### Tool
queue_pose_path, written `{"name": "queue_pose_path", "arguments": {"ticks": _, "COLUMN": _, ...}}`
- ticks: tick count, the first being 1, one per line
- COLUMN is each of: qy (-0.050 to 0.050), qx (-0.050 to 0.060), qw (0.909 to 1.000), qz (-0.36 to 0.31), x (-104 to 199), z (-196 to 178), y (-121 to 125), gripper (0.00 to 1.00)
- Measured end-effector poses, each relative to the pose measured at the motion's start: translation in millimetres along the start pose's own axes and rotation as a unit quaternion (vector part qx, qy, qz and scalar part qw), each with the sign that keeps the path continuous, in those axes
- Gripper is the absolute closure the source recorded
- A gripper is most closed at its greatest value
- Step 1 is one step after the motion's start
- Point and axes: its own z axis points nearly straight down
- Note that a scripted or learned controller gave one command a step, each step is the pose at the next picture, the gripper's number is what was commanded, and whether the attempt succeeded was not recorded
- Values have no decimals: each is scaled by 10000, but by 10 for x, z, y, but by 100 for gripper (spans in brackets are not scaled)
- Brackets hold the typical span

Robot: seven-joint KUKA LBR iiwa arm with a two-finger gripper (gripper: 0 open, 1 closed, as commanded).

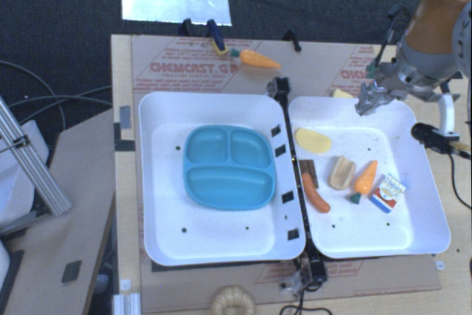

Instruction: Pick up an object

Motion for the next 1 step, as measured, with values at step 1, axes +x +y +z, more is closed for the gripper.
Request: {"name": "queue_pose_path", "arguments": {"ticks": 1, "qy": -1, "qx": 9, "qw": 10000, "qz": 2, "x": 580, "z": 86, "y": -95, "gripper": 100}}
